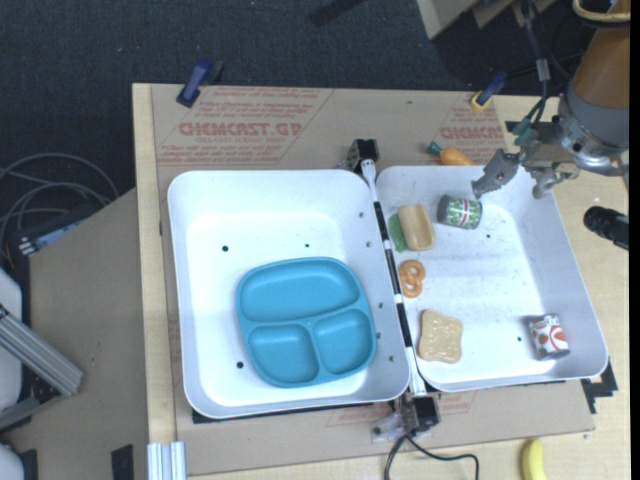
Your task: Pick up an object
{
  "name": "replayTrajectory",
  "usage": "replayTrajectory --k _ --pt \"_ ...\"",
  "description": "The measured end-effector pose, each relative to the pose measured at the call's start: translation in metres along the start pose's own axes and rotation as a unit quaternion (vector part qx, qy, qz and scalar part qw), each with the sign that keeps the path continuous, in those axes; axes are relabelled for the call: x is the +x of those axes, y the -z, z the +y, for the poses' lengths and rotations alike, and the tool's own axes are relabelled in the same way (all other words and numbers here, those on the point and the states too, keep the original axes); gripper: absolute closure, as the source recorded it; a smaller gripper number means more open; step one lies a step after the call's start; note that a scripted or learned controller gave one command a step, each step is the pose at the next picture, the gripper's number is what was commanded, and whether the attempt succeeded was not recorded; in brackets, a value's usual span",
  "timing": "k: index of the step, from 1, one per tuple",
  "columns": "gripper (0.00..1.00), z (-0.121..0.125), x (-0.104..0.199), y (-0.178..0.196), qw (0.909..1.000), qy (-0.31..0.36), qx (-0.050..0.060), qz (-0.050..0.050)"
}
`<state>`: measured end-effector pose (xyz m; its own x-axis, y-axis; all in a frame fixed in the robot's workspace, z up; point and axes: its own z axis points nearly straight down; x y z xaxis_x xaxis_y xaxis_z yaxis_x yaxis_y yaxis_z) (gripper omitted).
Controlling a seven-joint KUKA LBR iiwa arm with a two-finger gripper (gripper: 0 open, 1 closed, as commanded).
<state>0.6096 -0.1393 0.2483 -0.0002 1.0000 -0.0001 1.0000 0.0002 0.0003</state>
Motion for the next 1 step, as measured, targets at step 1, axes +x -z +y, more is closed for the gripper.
replayTrajectory --k 1 --pt "0.0 0.0559 -0.0099 -0.0946 1.0 0.0 0.001 0.0"
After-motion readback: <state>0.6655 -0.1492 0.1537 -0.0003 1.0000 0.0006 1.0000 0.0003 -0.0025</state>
